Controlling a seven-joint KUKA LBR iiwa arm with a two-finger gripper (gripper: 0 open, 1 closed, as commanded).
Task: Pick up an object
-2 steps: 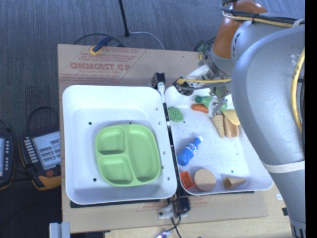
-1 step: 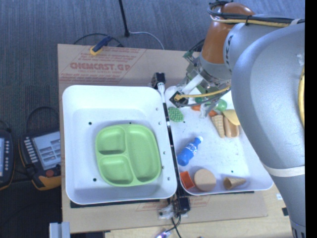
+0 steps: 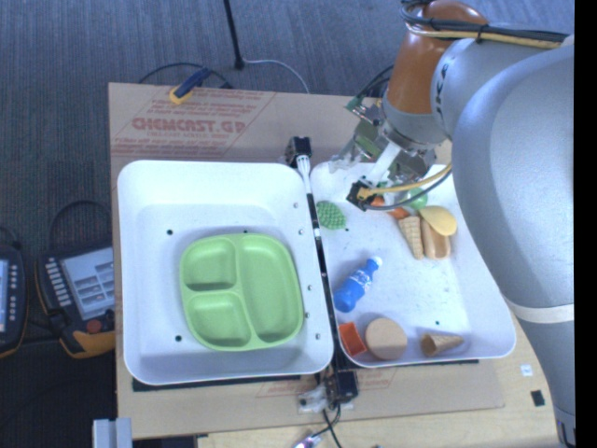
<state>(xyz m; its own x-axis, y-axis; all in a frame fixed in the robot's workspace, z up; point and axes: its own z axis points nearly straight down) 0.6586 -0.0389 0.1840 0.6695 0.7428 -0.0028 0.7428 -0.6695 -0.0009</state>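
The big grey arm point(image 3: 504, 129) comes in from the right side and covers the far right corner of the bench. Under everything lies a brown board point(image 3: 187, 124) with red letters on it. Two white bins sit on it, side by side and touching. The left bin point(image 3: 149, 185) has one green plate point(image 3: 242, 290) in it, split into three parts. The right bin point(image 3: 466, 287) has all the small things to pick from. The gripper point(image 3: 392, 171) hangs over the far end of this bin, and I cannot tell if it is open or closed. A small green thing point(image 3: 417, 199) peeks out just below it, mostly hidden. Close by, a yellow bun point(image 3: 438, 222) lies touching an orange carrot point(image 3: 411, 236). At the near end sits a round tan ball point(image 3: 384, 337), with an orange piece point(image 3: 349, 340) right against it on the left and a little cone point(image 3: 441, 344) just to its right. A blue bottle point(image 3: 356, 285) lies tilted in the middle. A green bumpy disc point(image 3: 329, 215) lies near the wall between the bins.
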